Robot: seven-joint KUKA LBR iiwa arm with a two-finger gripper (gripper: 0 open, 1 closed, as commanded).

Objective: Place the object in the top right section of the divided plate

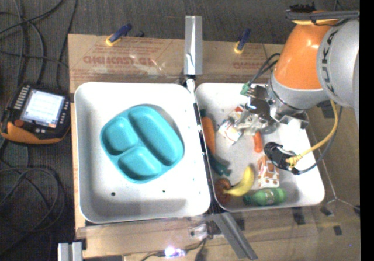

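The desk (82,61) carries two shallow white bins side by side. The left bin (87,195) holds a turquoise divided plate (142,142) with three sections, sitting at a tilt near the bin's middle; all its sections are bare. The right bin (312,187) holds the loose items: an orange carrot (208,132) along its left wall, a dark teal piece (221,165) just below it, a yellow banana (242,182) curving near the front, a green bottle (264,197) lying on its side just beneath the banana, a small red-and-white carton (268,173) beside them, and a crumpled white-and-red wrapper (232,127) nearer the back.

The grey arm with its orange band (298,55) reaches in from the right, and the end effector (255,115) sits low over the back of the right bin, just beside the wrapper. How far its fingers are spread cannot be told, nor whether anything is caught between them. A yellow cable (312,149) loops below the wrist. A tablet-like pendant (36,112) lies left of the desk
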